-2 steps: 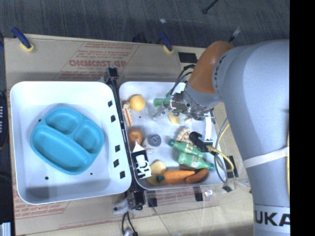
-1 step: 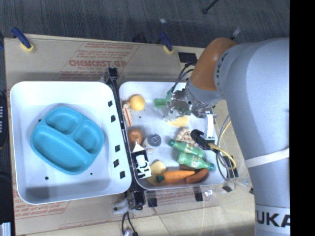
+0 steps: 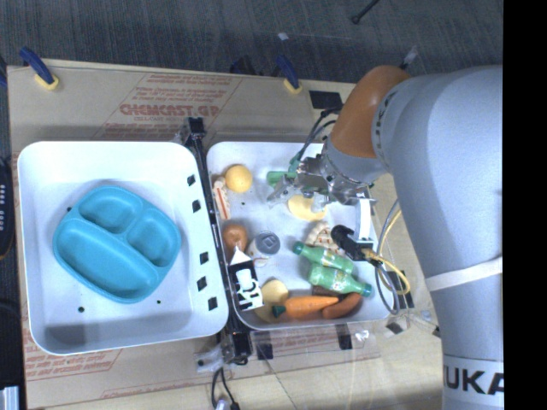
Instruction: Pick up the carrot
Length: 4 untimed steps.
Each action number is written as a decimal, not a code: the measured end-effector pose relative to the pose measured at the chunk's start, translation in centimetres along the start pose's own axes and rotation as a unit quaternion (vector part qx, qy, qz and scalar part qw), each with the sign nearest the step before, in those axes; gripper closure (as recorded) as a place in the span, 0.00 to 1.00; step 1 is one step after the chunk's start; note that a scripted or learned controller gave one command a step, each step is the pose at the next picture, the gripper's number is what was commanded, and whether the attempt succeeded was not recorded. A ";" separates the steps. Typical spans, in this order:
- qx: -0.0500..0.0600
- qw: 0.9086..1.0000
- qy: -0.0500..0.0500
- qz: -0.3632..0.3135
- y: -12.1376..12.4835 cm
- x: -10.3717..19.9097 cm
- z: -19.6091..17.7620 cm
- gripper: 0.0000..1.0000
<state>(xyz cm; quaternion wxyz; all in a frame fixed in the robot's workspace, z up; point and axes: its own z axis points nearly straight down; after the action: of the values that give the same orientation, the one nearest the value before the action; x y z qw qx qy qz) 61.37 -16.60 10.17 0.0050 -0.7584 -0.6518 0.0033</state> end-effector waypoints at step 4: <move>0.003 0.991 -0.001 -0.130 -1.8 -0.2 -0.9 1.00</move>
<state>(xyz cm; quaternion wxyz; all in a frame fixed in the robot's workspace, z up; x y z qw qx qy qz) 59.61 -16.51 11.09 0.0072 -0.6668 -0.7451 0.0052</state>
